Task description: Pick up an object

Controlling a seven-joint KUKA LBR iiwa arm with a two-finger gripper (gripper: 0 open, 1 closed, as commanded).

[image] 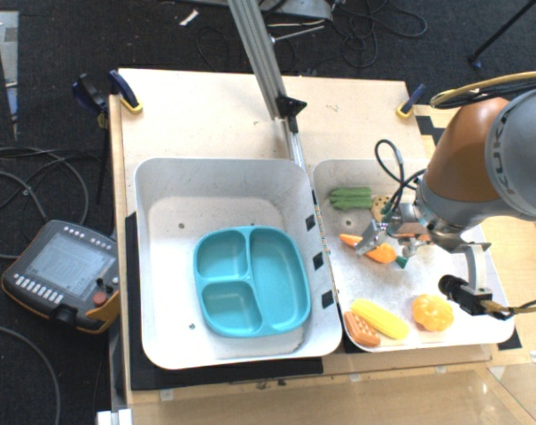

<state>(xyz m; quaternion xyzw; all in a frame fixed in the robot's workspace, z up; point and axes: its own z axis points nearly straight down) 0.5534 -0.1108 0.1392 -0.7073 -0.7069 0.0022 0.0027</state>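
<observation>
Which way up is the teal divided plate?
Upright: the teal divided plate lies flat in the left bin, its three compartments facing up.

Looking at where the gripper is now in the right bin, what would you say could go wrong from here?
1. The gripper sits low over an orange piece with another orange bit close by, so it may nudge one or grab neither.
2. The green vegetable lies just behind; the wrist cable could brush it on lifting.

A teal divided tray lies in the white left bin. The white right bin shows a green piece, an orange wedge, a yellow corn cob, an orange-red waffle-patterned piece and a yellow-orange lump. The surface is pale beige.
</observation>
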